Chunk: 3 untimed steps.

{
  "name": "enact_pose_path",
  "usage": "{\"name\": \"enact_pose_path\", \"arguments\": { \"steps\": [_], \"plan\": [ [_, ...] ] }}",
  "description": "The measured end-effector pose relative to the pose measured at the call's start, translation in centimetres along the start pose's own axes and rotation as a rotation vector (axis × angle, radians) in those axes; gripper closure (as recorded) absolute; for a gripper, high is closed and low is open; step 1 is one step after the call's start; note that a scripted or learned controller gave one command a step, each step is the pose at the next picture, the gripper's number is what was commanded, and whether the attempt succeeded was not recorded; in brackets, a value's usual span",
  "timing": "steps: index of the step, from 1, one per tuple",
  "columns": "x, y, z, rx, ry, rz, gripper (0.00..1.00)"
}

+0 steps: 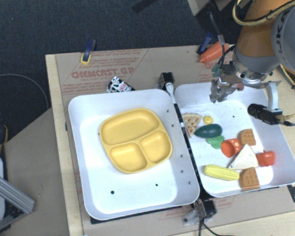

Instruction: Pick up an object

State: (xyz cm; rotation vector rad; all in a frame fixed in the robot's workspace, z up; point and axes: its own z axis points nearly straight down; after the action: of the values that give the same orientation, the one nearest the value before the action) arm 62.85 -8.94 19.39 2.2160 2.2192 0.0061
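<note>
Corn (221,172) and a waffle (249,178) sit frontmost in the right bin (284,154). End effector (220,94) hovers over that bin's far left corner, grip state hard to call; pizza (191,122) and lemon (207,119) lie just below it.

Two white bins: the left bin (84,161) carries one yellow divided tray (135,139). The right bin (281,149) carries about nine toy foods, including one corn cob (221,172) and two waffles (250,178).
</note>
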Motion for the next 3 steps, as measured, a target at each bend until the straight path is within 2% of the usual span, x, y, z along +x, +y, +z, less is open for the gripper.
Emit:
{"name": "enact_pose_path", "arguments": {
  "steps": [1,2,3],
  "plan": [
    [0.0,0.1,-3.4,0.000,0.000,0.000,1.00],
    [1.5,1.9,-3.5,0.002,0.001,-0.001,1.00],
    [1.6,1.5,-2.3,0.009,0.001,0.001,1.00]
  ]
}}
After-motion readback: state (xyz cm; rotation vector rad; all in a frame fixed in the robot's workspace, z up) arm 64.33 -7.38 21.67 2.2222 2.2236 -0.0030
